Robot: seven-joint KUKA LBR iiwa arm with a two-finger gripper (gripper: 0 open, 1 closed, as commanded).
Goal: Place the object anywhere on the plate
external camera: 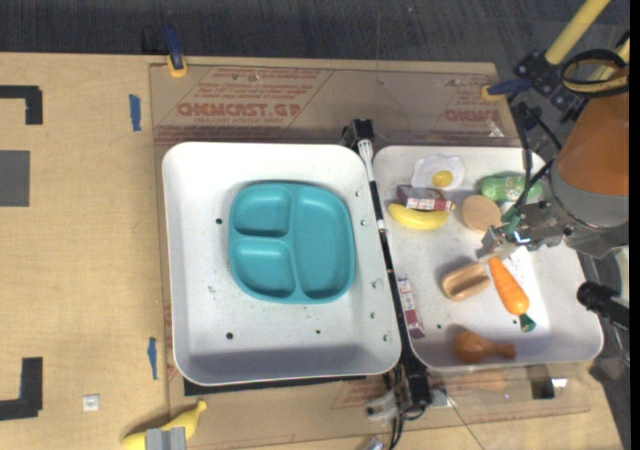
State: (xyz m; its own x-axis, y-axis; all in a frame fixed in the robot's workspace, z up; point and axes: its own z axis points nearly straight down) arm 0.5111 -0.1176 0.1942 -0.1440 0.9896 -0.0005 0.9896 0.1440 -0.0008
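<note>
Plate [293, 241]: you see it teal, in the left bin [190, 238].
Gripper [508, 235]: over your carrot [508, 286]; grip, cannot tell.
Writing: red cardboard [240, 103] print, unreadable.

The plate [293, 242] lies in the left bin [190, 268]; the carrot [508, 286] (beside the hotdog [466, 281]) in the right bin [570, 333].

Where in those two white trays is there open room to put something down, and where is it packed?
The teal plate in the left bin has three bare compartments, with white floor around it. The right bin is crowded along its far side: fried egg, banana, green item. Its near-left floor, between hot dog and drumstick, is freer.
</note>
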